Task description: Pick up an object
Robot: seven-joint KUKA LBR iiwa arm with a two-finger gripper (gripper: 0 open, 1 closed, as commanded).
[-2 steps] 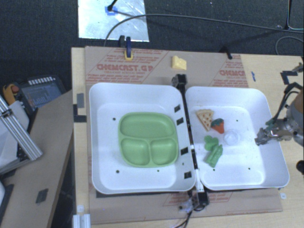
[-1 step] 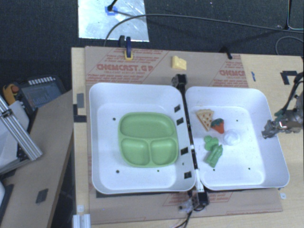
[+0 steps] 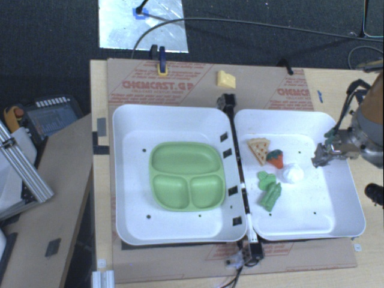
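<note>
Dark carpet surrounds my bench as the gripper (image 3: 320, 155) hangs at the frame's right over the right bin (image 3: 336, 221), grasping nothing I can see, with the white ball (image 3: 293, 174) just to its lower left, beside green toys (image 3: 269, 191).

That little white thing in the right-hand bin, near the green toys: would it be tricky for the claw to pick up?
Probably a bit. The white object looks small and rounded, so it may roll or slip away if the gripper nudges it off-centre. It seems light, likely plastic, so lifting should be easy. It lies close to the red and green toy, which might get bumped.
</note>
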